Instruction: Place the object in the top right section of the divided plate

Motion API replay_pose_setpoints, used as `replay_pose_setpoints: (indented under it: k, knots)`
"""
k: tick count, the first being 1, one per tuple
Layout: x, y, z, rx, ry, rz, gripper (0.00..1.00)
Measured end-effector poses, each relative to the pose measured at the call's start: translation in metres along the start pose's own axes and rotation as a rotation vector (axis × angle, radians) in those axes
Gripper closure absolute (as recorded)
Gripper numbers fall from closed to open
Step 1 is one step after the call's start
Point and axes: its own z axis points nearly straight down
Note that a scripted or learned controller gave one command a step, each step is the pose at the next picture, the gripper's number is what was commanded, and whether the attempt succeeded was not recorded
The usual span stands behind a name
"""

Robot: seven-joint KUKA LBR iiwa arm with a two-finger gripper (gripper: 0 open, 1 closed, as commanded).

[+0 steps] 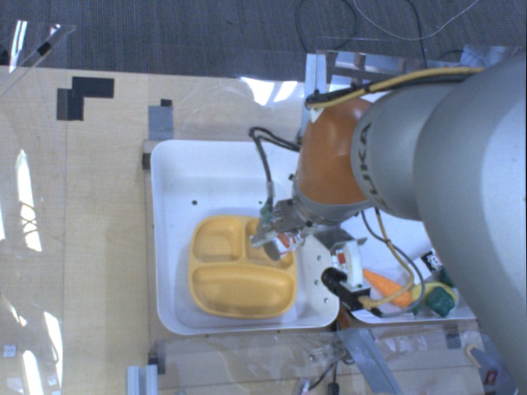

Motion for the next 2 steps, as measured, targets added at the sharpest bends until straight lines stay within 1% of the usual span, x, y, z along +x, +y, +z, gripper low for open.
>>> replay_pose_setpoints:
  k: [1,2]
  knots:
    - [0.0,0.0,0.0,-0.001,0.0,0.001,0.0]
    - [0.0,0.002,-0.011,-0.005,0.002,0.002,1.0]
